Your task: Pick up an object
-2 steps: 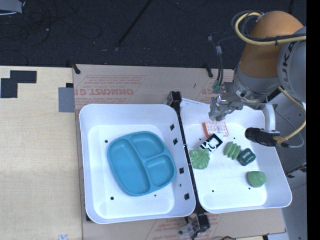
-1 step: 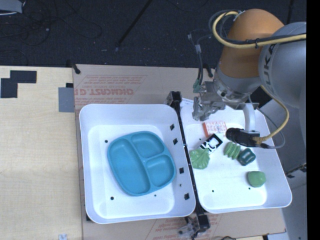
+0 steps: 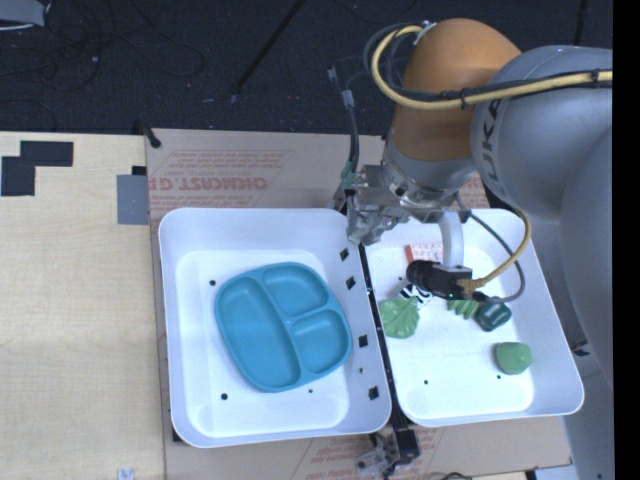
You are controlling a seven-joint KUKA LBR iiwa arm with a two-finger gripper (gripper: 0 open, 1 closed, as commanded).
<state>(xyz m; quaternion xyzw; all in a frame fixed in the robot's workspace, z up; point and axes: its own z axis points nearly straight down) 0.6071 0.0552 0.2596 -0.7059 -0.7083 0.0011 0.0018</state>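
The arm's wrist hides the jaws over the right bin [image 3: 560,388], so I cannot tell their state.

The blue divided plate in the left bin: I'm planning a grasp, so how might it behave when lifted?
The blue divided plate looks rigid, so probably stiff. It lies flat with a low rim, so it likely slides rather than rolls.

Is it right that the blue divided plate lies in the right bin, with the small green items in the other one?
No. The camera view shows the plate in the left bin; the small green items lie in the right bin.
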